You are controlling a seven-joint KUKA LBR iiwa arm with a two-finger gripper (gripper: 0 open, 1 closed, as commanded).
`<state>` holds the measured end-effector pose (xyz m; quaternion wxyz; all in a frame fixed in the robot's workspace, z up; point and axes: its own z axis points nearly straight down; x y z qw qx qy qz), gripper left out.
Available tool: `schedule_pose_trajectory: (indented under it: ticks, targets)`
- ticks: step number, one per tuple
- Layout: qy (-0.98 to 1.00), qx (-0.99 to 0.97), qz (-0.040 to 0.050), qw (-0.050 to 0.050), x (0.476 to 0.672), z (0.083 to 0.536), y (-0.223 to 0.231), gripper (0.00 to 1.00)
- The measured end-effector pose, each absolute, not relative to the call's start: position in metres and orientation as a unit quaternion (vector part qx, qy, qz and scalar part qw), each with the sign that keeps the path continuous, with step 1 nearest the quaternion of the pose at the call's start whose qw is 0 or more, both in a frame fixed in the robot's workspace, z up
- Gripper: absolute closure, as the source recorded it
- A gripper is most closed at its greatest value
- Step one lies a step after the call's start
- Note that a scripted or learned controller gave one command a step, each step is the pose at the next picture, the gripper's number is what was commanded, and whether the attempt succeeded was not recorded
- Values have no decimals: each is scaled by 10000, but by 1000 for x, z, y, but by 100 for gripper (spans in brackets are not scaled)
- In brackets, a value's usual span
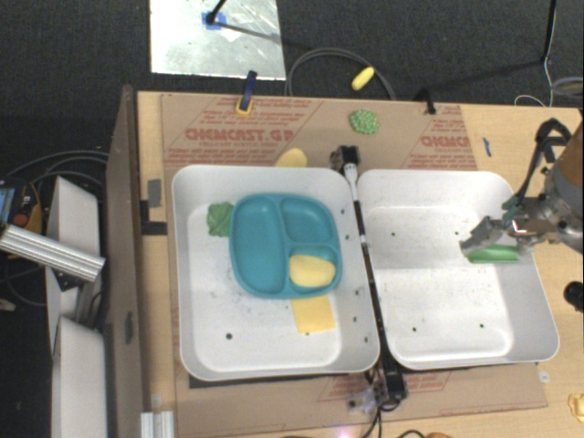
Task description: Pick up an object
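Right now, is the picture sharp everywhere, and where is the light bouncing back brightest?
In the camera view, the blue plate and the left bin look fairly crisp; the gripper and the green thing beside it in the right bin are soft and slightly smeared. The strongest glare sits on the shiny sheet at the top; shadows in the bins are faint.

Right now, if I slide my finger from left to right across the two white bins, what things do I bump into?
Green leafy piece → blue divided plate → yellow lemon-like lump on the plate → the black strip between the bins → green stick under the robot's hand.
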<state>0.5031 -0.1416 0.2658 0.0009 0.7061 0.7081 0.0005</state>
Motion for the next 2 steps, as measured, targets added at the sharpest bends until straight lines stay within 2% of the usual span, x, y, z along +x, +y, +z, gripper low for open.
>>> schedule_pose_trajectory:
  ticks: [1, 2]
  targets:
    - [7068, 7074, 0, 29, 561, 217, -210, 0]
    - [7103, 7039, 1, -18, 554, 78, -131, 0]
